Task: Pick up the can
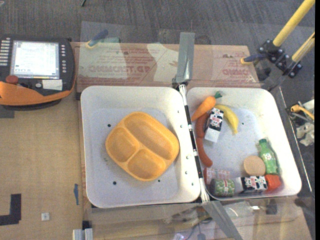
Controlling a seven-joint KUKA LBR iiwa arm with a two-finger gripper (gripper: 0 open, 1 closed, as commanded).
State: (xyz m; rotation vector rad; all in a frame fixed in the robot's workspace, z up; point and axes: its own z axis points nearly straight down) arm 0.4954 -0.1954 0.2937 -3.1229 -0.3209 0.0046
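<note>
The can (223, 186) lies on its side in the front left corner of the right bin (242, 136), against the front wall. Its label is green and dark with some pink at the left end. A small cow-patterned carton (255, 183) touches its right end. A long red sausage-like piece (202, 145) ends just above it.
The right bin also holds a carrot (204, 107), a banana (229, 117), another cow-patterned carton (214, 124), a green bottle (267, 156), a tan round disc (254, 165) and a red item (274, 183). An orange divided plate (142, 145) sits in the left bin (95, 109). A teach pendant (31, 70) lies far left.
</note>
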